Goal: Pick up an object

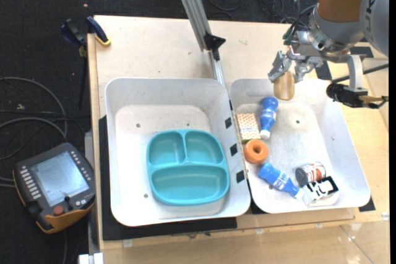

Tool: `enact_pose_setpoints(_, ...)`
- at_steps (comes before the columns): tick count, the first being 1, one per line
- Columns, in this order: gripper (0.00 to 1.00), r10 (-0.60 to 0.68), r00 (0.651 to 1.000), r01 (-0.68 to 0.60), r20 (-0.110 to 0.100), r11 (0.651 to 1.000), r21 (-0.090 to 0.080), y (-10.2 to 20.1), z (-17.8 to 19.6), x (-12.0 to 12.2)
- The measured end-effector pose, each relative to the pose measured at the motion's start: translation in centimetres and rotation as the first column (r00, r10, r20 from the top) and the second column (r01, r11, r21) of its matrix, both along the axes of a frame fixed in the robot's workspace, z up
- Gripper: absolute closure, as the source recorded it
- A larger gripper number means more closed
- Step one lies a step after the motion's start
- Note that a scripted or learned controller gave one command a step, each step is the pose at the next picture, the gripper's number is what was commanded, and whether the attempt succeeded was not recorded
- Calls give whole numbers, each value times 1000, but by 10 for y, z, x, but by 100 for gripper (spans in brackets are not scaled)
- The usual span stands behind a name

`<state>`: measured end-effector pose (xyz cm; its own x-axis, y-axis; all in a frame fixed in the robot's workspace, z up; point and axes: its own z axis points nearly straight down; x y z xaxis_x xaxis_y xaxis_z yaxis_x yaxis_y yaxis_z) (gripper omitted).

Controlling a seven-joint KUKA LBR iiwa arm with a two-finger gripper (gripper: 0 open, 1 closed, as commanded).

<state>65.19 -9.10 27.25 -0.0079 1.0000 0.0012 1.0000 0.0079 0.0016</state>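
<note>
My gripper (286,73) hangs over the back edge of the right bin (334,133), its fingers shut on a tan, rounded object (284,87) that dangles above the bin floor. Below it in the right bin lie a blue and white bottle (268,114), a checkered orange packet (248,126), an orange ring (255,151), a blue block-like item (276,177) and a small can with a black and white label (314,179). The left bin (124,133) holds a teal divided plate (186,166).
A slanted metal pole (193,0) crosses above the back of the bins. A teach pendant (54,185) lies on the floor at the left. A blue and yellow clamp (86,31) grips the bench's far left corner. Cables run behind the bench.
</note>
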Motion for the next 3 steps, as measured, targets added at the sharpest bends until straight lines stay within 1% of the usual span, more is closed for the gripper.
enact_pose_setpoints(1,100,-1,1000,1,-4,1000,1,57,-21,6)
enact_pose_setpoints(3,100,-1,1000,1,0,1000,0,167,-20,15)
